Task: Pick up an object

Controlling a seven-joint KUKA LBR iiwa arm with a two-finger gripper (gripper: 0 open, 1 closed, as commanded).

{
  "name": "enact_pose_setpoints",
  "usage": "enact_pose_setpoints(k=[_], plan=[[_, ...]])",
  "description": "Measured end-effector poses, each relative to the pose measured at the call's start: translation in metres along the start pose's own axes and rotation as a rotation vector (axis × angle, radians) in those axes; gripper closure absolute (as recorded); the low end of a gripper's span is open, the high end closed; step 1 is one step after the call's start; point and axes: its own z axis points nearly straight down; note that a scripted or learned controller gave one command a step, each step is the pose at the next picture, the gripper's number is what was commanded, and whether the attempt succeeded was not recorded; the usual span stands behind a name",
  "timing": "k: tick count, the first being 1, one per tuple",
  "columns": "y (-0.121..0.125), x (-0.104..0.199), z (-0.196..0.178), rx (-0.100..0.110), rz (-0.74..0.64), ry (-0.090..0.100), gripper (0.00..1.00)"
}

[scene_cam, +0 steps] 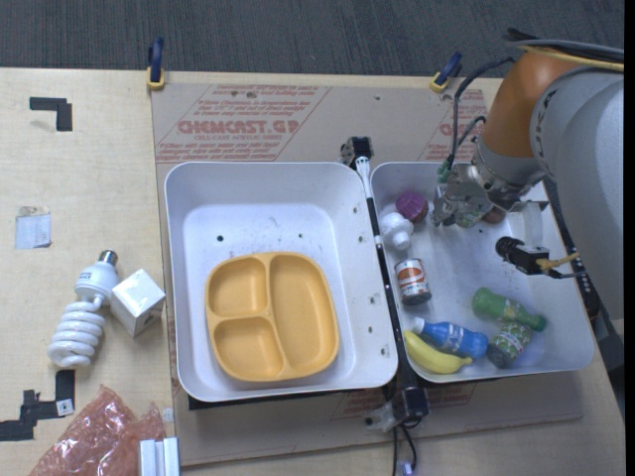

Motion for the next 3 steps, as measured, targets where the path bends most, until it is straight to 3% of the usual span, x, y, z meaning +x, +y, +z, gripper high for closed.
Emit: enact_pose_setpoints(k=[1,2,3], plan=[[-0.092,-0.011,0.001,0.002,0.004,0.001,0.0],[-0.048,0.019,0.0,0.001,0.002,0.0,0.0],[-0.136,0.024,0.001,0.002,0.005,0.001,0.0]])
